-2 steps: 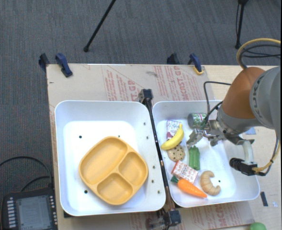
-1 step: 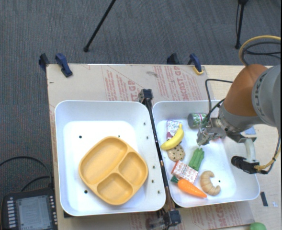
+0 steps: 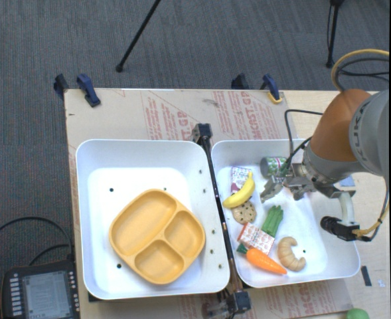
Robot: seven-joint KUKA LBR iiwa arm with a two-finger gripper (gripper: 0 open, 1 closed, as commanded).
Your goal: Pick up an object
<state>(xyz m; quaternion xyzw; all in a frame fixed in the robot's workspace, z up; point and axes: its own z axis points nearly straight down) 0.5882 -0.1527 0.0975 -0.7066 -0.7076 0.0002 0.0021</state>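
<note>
Crowding is the main risk: the right bin (image 3: 341,261) holds at least 7 small items packed close, and the gripper (image 3: 275,190) hangs low over their upper edge. Its fingers look spread apart with nothing between them, though they are small and dark here, so that reading is a judgement. Just left of them lies a banana (image 3: 241,191), touching a cookie (image 3: 244,212); a green-topped can (image 3: 273,165) lies just above the gripper, and a green bean pod (image 3: 273,220) just below. A straight descent could land between these and close on air, or a fingertip could strike the can and roll it away. The carrot (image 3: 267,262), croissant (image 3: 291,253) and red-and-white packet (image 3: 256,238) sit farther down. The left bin (image 3: 95,165) holds a yellow divided tray (image 3: 156,244), well apart from the arm
</note>
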